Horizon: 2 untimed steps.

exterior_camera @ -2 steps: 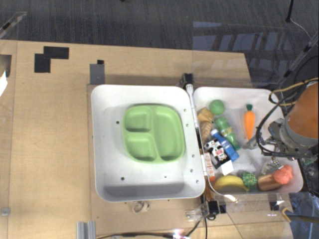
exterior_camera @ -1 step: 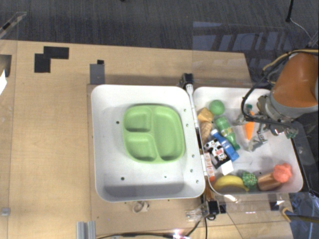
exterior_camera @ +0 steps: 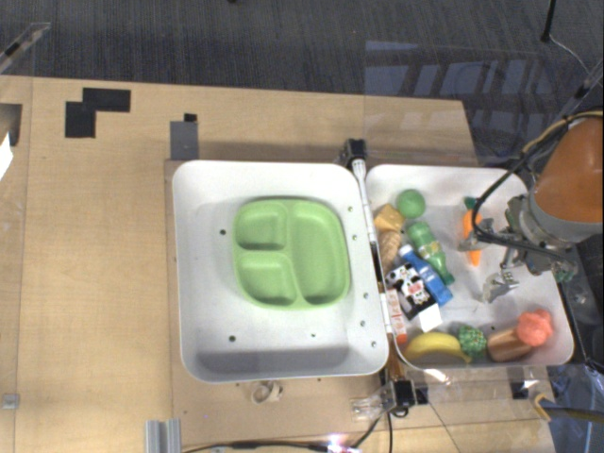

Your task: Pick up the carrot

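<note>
The pincer (exterior_camera: 497,276) is hanging over the right bin (exterior_camera: 453,179), reaching in from the right below the grey arm with its orange band (exterior_camera: 574,179); its metal fingers are pointing down over bare white floor, and whether they are spread or closed I cannot tell, though nothing is showing between them. Nearest the camera, along the front edge of that bin, a yellow banana (exterior_camera: 436,346) is lying beside a small green broccoli-like piece (exterior_camera: 471,339), with a brown sausage-shaped item (exterior_camera: 508,345) and a pink lumpy item (exterior_camera: 535,327) sitting just to their right. Farther back, a black-and-white carton (exterior_camera: 409,287) is lying against the bin's left wall, touching a blue bottle (exterior_camera: 427,274) and a green bottle (exterior_camera: 428,246) above it. The carrot (exterior_camera: 469,226) is showing as a small orange shape in the middle of the right bin, just left of the pincer and partly hidden by a black cable crossing over it. Beyond these, a tan pastry-like piece (exterior_camera: 389,221) and a green ball (exterior_camera: 411,202) are sitting near the back left corner. In the left bin (exterior_camera: 193,253), a green divided tray (exterior_camera: 289,251) is resting at the centre, and both bins are sitting on the wooden desk (exterior_camera: 94,281).
</note>
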Available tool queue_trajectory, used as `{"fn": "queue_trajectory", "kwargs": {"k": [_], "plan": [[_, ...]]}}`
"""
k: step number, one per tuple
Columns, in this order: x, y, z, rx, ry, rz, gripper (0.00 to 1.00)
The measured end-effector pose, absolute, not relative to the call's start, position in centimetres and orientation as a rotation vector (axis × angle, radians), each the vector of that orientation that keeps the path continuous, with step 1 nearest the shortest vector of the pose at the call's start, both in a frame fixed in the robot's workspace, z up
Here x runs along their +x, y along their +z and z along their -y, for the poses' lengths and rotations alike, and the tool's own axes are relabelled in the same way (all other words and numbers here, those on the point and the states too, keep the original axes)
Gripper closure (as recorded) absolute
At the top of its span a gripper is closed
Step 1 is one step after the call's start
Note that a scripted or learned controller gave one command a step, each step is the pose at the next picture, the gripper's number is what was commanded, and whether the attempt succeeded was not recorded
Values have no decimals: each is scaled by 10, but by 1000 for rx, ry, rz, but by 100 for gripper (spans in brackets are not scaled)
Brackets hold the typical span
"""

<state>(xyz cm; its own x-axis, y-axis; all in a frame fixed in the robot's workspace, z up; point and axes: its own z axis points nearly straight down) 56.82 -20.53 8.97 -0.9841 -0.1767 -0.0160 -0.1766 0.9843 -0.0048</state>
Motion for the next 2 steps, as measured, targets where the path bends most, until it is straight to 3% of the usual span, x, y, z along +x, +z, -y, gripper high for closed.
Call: {"fn": "queue_trajectory", "kwargs": {"k": [1,2], "plan": [[529,91,205,281,-4,-3109,0],[494,91,148,13,-10,-3118,0]]}}
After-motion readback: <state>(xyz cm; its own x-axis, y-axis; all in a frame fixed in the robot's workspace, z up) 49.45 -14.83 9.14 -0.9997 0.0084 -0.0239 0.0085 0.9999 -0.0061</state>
